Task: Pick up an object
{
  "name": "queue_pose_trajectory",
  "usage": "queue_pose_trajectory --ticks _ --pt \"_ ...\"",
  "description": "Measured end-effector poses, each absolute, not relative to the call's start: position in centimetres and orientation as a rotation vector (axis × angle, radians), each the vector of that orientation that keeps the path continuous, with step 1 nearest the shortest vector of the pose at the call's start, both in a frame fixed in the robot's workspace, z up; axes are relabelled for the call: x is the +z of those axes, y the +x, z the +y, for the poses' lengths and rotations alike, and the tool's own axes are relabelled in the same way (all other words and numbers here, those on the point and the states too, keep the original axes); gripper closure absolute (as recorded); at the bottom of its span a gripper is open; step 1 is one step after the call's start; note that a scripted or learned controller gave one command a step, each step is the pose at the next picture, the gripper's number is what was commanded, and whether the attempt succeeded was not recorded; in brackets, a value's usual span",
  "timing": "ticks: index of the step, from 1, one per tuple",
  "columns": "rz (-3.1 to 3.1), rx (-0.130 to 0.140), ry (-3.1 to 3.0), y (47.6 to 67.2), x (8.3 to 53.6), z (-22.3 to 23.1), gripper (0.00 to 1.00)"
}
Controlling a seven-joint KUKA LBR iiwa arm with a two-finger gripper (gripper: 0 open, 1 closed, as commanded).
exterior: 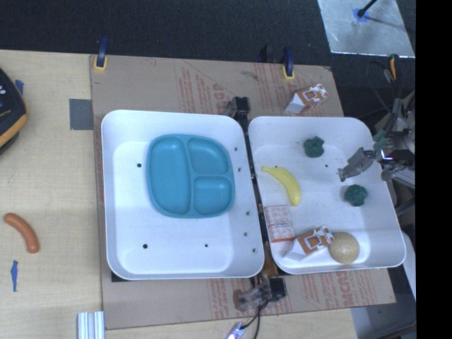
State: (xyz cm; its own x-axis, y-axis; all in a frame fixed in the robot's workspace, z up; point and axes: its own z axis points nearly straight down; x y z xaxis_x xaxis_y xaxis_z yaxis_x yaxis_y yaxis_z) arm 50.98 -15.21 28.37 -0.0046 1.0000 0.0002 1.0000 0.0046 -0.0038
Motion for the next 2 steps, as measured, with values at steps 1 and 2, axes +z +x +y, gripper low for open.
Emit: queue_pose_trajectory --ticks 1,2 --pt "-2.226 0.006 -2.213 54.4 20.5 -10.4 0.00" --pt "-2.224 0.007 -2.213 57.0 9.1 -10.5 0.00"
